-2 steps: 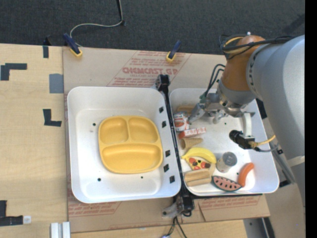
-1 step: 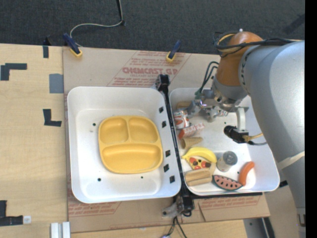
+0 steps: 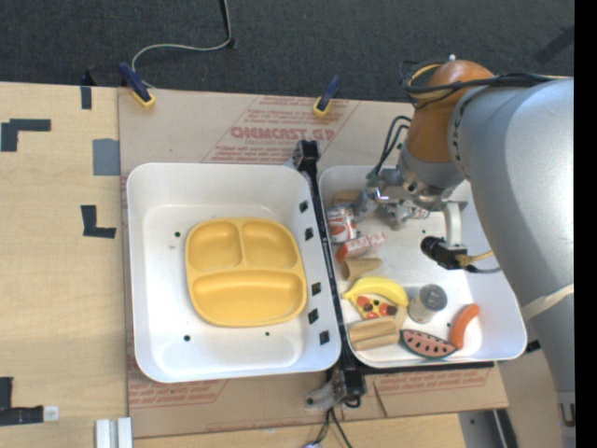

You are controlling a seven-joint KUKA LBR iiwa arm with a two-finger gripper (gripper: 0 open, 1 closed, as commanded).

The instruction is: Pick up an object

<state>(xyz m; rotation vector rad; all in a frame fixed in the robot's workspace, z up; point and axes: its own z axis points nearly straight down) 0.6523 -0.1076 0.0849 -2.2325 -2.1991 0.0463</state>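
My gripper (image 3: 394,203) hangs low over the far part of the right bin (image 3: 494,292), below the orange wrist band. Just to its left lie a brown piece (image 3: 347,197) and a red and white packet (image 3: 340,224), with a second packet (image 3: 364,244) a little nearer. Nothing shows in the gripper. Toward the bin's near side sit a yellow banana (image 3: 378,290), a pizza slice (image 3: 370,306), a sandwich (image 3: 373,332), a watermelon slice (image 3: 427,343), a red sausage (image 3: 464,325) and a small grey can (image 3: 431,299).
The left bin (image 3: 154,250) holds a yellow divided plate (image 3: 246,272). A black divider (image 3: 317,250) with clips runs between the bins. The big grey arm (image 3: 522,185) covers the right bin's far right side. Cardboard underlies both bins.
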